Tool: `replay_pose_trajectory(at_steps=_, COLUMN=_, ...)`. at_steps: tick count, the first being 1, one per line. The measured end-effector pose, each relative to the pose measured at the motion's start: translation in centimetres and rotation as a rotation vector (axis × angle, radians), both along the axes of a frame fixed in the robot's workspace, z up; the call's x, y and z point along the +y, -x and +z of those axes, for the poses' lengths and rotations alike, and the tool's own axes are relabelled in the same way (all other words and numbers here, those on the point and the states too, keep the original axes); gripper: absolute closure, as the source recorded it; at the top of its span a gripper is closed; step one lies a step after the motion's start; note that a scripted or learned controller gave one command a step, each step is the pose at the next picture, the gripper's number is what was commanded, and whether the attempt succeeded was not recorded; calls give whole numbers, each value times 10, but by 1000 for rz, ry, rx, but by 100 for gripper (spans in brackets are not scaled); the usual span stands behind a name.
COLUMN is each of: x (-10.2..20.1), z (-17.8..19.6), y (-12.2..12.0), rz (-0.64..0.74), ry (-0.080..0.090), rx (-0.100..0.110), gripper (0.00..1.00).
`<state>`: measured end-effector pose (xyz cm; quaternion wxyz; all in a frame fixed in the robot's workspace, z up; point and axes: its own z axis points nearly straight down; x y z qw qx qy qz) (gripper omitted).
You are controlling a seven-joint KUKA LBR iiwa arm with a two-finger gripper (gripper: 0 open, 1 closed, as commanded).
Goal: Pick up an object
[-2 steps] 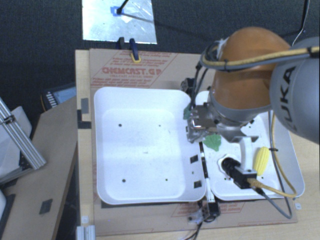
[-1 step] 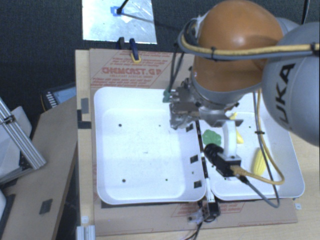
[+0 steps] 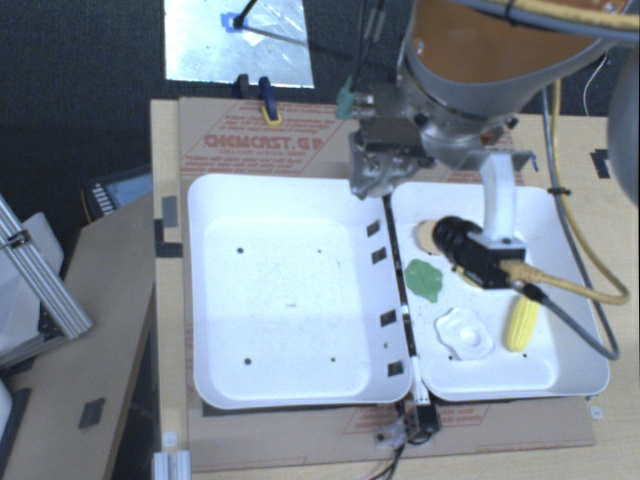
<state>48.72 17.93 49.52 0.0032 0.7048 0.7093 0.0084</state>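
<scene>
The corn [image 3: 521,322] is yellow and bumpy, lying in the right bin [image 3: 575,363]. Beside it sit a flat white egg [image 3: 465,332] and a green leaf [image 3: 425,279]. The gripper [image 3: 375,183] hangs over the bins' top edge, its state hard to tell.

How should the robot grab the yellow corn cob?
Probably across its middle, from above. The corn cob lies flat in the right bin, its long axis running roughly toward and away from the camera, so fingers closing on its narrow left and right sides should fit. The fried egg toy lies apart, leaving room.
</scene>
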Motion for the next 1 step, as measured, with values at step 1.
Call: replay_pose_trajectory(at_steps=1, x=-1, z=-7, y=1, rz=-1, ry=6, rx=14, gripper=0)
